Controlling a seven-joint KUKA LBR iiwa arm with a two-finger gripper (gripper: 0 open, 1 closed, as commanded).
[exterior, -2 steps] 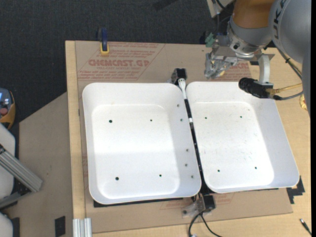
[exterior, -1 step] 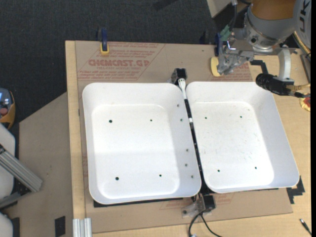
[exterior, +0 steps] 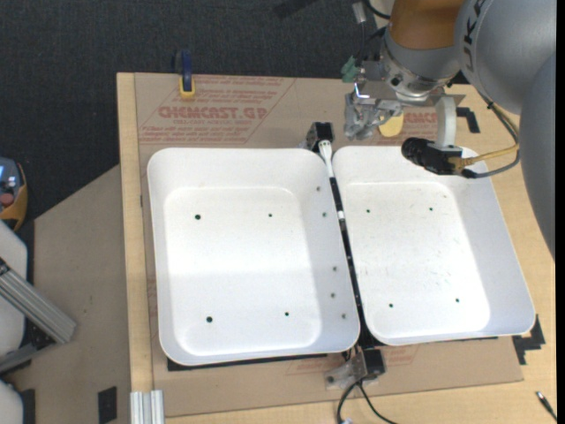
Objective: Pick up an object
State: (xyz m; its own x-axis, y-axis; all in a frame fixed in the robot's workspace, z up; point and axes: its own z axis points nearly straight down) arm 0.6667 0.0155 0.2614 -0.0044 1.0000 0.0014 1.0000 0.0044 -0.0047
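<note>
My gripper [exterior: 365, 122] hangs over the back rim of the right white bin [exterior: 494, 263], close to that bin's far left corner. A small pale yellow thing [exterior: 391, 124] shows right beside the gripper on its right side, above the brown board. I cannot tell whether it is held or lies on the board behind. The grey arm with its orange band comes down from the top right.
The left white bin [exterior: 163, 263] lies beside the right one on a brown board [exterior: 229, 109]. A blue and yellow clamp [exterior: 185, 71] stands at the board's back edge. A black clip [exterior: 319, 135] sits where the bins meet at the back.
</note>
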